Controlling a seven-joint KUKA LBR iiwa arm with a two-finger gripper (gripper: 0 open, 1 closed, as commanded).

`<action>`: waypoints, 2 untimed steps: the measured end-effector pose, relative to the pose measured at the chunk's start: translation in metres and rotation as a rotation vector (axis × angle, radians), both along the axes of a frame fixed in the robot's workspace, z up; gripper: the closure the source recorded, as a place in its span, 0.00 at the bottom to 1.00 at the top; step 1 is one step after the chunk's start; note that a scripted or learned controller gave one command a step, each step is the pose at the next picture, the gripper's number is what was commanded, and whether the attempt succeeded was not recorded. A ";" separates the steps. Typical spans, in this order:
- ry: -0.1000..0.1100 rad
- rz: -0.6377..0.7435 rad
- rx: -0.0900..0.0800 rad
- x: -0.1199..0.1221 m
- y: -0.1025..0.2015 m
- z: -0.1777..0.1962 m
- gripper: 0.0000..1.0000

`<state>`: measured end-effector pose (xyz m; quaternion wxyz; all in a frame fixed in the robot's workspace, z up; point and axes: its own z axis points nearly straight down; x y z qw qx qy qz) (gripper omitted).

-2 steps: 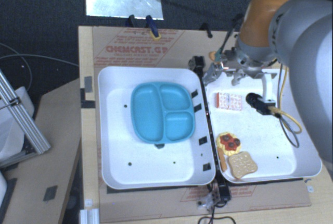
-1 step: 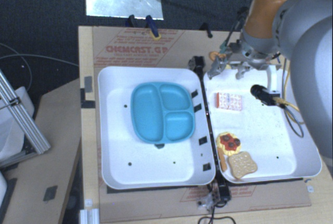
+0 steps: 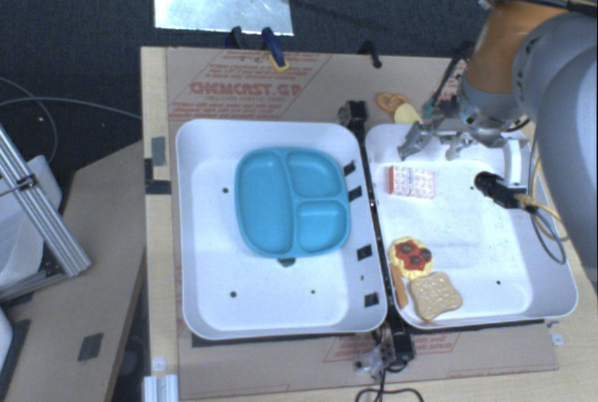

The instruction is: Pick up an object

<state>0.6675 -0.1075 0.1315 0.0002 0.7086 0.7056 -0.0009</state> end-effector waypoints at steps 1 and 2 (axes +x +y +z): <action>-0.005 0.002 0.000 0.001 -0.052 -0.048 0.00; -0.008 0.004 -0.001 0.003 -0.096 -0.044 0.00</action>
